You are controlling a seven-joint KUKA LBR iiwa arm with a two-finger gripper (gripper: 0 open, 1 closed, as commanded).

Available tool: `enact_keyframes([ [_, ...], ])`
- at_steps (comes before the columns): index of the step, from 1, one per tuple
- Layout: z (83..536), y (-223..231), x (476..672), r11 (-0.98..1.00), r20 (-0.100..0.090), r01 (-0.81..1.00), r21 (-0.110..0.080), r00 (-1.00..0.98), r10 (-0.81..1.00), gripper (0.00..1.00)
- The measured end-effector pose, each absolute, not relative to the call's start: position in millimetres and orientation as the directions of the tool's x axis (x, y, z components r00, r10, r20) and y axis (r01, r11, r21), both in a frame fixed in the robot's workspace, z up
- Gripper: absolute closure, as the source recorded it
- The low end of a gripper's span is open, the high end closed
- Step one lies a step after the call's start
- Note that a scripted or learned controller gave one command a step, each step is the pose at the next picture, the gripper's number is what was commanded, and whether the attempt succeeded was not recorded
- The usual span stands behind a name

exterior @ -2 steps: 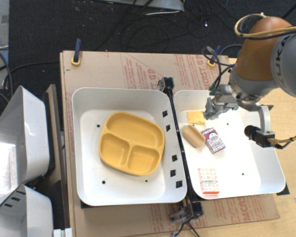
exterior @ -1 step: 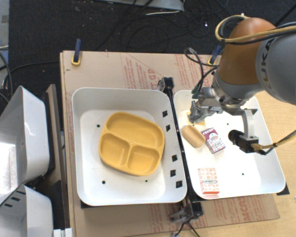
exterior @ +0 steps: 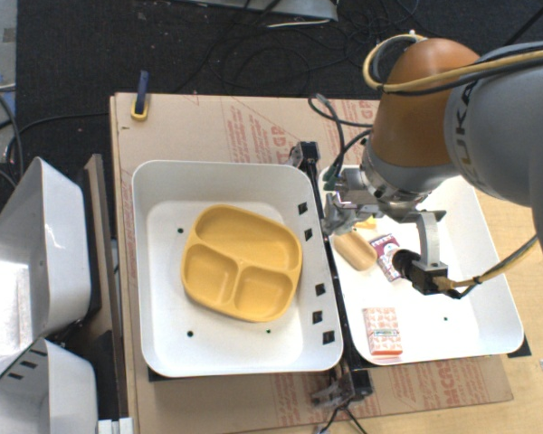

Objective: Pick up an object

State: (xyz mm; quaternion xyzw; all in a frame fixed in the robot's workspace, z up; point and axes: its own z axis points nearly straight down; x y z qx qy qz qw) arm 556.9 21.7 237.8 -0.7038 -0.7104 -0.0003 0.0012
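Tan block [exterior: 354,250] lies in the right bin [exterior: 489,333], beside a small packet [exterior: 385,254]; the gripper [exterior: 351,208] hangs just above (finger state cannot be told). A centred, straight descent is advised.

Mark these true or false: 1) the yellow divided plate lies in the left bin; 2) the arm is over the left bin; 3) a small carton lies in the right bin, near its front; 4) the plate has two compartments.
1) True: the yellow divided plate lies in the left bin.
2) False: the arm is over the right bin.
3) True: the small carton lies there.
4) False: it has three compartments.
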Motion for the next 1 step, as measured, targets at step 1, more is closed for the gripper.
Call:
enact_keyframes([
  [1, 229.3, 69.3, 546.2, 0.009, 0.001, 1.0, -0.002, -0.009, 1.0, 1.0],
])
